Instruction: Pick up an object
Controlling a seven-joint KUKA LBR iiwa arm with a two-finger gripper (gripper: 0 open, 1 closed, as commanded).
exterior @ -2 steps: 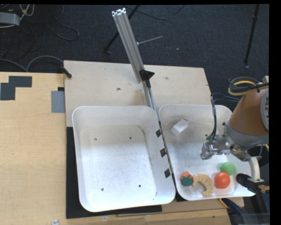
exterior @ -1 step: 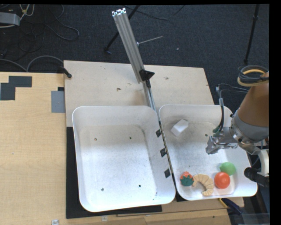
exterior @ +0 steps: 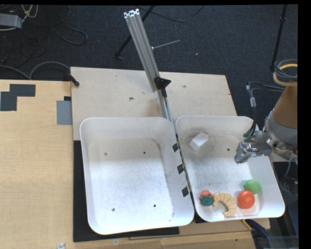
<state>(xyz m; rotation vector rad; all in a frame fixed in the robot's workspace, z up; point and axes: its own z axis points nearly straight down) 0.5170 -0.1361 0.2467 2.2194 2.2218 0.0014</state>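
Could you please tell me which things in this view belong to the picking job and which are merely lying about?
Job:
gripper
white block
green ball
orange-red ball
tan croissant-shaped piece
small red and green piece
right bin

Lying about:
left bin
slanted metal rail
floor cables

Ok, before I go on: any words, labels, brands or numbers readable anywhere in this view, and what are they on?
None can be read.
Checkered black-and-white marker on top of the metal post: a pattern, no characters.
White block in the right bin: plain faces, no print that I can make out.
Toy foods along that bin's near edge, including the orange ball: no lettering.
End effector: no legible marking.
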